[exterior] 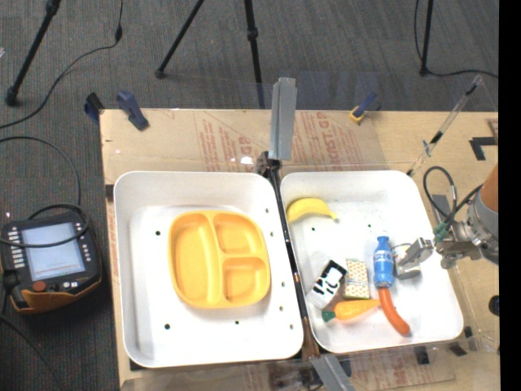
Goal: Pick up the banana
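I read this as the approach step, nothing picked yet: my gripper (409, 261) hangs low over the right bin (407, 187), fingers apart and empty, just right of the blue bottle (383, 261). The banana (310, 209) lies at the far left of that bin, long axis left to right, arched away, ends curling nearward. Next I must travel left and farther, then descend across its middle.
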`<state>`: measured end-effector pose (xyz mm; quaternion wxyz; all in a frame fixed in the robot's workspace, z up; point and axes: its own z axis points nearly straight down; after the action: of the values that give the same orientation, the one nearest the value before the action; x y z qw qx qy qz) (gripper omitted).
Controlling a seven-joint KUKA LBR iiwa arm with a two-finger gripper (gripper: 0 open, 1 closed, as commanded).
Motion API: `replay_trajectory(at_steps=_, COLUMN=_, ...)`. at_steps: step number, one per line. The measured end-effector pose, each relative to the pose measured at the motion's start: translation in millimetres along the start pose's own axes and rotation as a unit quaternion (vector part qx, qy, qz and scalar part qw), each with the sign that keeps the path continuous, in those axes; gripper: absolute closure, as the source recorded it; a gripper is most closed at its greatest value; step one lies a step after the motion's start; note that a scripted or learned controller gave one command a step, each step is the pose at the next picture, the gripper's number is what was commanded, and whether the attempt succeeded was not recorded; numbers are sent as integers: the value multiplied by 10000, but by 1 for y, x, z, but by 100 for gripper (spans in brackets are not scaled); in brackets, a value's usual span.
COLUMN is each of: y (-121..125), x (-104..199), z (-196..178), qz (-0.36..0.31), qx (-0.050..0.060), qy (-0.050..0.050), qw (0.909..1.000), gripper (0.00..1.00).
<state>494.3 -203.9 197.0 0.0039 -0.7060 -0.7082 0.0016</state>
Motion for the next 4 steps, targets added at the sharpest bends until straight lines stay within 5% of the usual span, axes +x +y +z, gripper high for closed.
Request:
replay_trajectory(at_steps=1, y=117, x=39, z=35, qz=-936, qx=-7, qy=-9, qw=9956, gripper=0)
replay_trajectory(at_steps=2, y=151, x=106, z=78, qz=-1689, qx=-9, qy=-11, qw=9856, gripper=0)
replay_trajectory(at_steps=3, y=150, x=114, z=112, qz=-1659, qx=-8, qy=-12, qw=9861, gripper=0)
replay_trajectory(at_steps=4, y=150, x=114, z=106, qz=-1664, qx=16, qy=-5, qw=9861, gripper=100)
